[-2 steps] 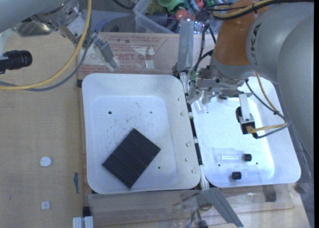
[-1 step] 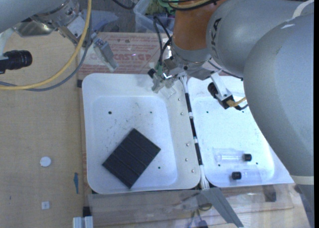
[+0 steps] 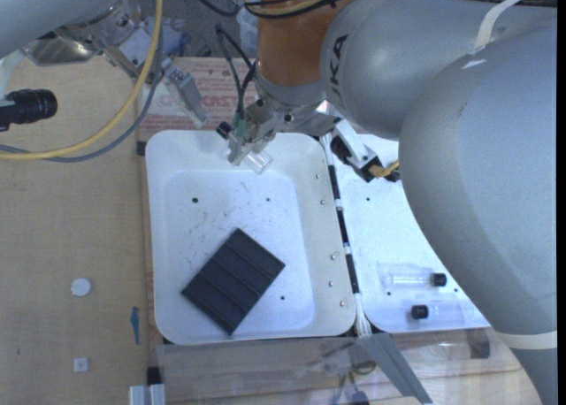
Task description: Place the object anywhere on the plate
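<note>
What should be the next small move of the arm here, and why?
Probably carry the gripper toward the dark ribbed plate. A small clear object seems to sit at its fingertips, over the far end of the left bin, well apart from the plate.

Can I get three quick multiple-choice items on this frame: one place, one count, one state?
1. Where does the dark plate lie?
A. left bin
B. right bin
C. on the bench

2. How many clear vials with black caps lie in the right bin?
A. none
B. two
C. four

3. How does the plate lie?
A. propped against a wall
B. flat, turned askew to the bin walls
C. hanging over the rim

Key: 1 A, it rests on the floor of the left bin. 2 B, two lie near the front. 3 B, its corners point at the walls.
</note>
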Motion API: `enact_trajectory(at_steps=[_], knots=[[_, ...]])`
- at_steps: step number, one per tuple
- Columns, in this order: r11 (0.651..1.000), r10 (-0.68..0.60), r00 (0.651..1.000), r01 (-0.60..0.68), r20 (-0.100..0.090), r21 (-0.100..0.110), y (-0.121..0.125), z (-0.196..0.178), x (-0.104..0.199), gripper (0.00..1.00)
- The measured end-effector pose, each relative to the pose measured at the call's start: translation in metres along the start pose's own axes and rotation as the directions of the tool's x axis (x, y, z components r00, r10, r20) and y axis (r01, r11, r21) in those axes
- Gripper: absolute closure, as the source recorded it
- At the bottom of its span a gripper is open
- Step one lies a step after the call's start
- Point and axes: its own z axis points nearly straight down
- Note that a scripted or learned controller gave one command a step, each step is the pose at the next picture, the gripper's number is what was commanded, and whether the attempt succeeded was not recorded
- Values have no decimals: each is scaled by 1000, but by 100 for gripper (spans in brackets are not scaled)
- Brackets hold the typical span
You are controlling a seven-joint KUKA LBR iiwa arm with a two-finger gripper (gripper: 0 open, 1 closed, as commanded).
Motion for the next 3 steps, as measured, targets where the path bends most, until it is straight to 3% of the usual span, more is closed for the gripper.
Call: enact_trajectory(at_steps=[1, 2, 3], knots=[[999, -44, 999, 44, -3, 6, -63, -3, 80, 100], [995, -98, 995, 98, -1, 3, 2, 76, 56, 100], [995, -101, 995, 101, -1, 0, 17, 91, 51, 100]])
